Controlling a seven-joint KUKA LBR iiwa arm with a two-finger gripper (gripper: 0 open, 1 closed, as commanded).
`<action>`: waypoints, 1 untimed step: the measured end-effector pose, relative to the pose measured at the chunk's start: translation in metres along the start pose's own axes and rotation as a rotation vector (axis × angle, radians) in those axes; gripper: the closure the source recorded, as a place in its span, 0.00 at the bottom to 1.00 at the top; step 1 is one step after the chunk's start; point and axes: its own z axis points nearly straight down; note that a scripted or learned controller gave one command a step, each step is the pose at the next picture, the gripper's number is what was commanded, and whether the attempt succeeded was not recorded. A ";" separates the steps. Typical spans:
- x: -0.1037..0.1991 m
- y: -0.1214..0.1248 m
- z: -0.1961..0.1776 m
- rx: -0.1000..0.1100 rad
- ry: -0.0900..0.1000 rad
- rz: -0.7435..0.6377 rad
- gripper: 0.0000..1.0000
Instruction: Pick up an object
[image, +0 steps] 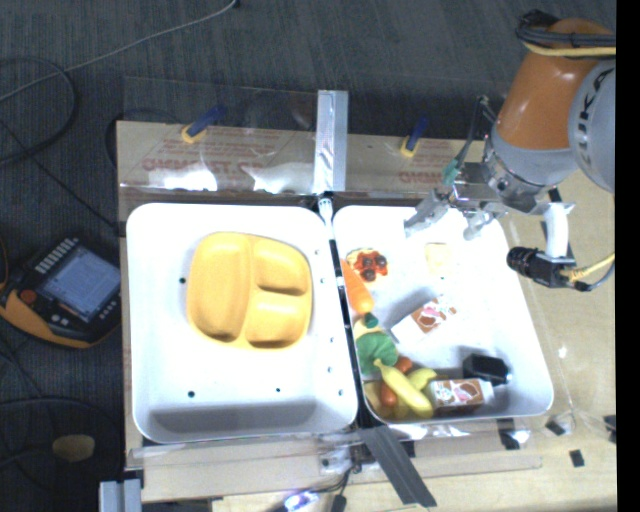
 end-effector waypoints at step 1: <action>0.011 0.024 0.038 0.000 -0.002 -0.152 0.00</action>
